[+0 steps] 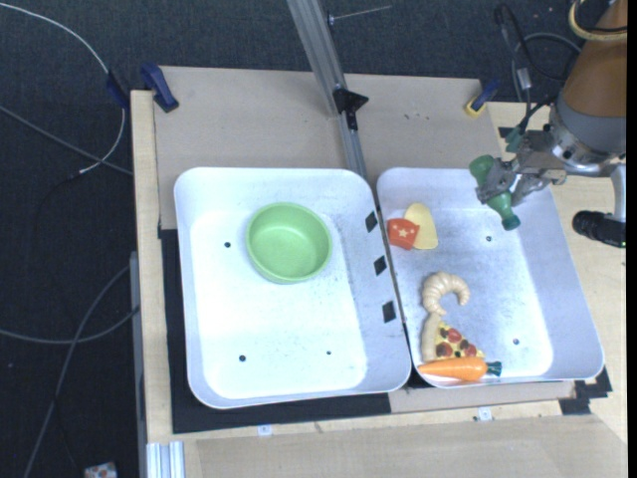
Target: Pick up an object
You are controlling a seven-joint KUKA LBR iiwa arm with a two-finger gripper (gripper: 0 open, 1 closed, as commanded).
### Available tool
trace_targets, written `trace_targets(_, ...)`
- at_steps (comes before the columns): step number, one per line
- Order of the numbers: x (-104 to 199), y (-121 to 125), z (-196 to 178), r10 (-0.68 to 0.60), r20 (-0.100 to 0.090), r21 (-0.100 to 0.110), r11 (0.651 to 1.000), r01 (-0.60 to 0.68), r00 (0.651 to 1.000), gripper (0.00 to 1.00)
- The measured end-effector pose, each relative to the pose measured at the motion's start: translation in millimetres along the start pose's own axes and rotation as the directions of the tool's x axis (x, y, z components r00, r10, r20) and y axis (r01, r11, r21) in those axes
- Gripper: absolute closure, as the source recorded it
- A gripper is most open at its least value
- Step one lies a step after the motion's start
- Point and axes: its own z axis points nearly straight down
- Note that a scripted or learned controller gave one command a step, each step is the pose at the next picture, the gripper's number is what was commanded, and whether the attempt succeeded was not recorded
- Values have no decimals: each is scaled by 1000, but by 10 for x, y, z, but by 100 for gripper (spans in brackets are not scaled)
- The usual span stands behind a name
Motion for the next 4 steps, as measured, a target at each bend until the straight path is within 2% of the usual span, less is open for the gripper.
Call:
trace_targets(1, -50, 48, -482, 0, 1, -2, 1000, 0, 1000, 100)
trace_targets(4, 1402, 477, -425, -4, 0, 3, 1000, 4, 1000, 100)
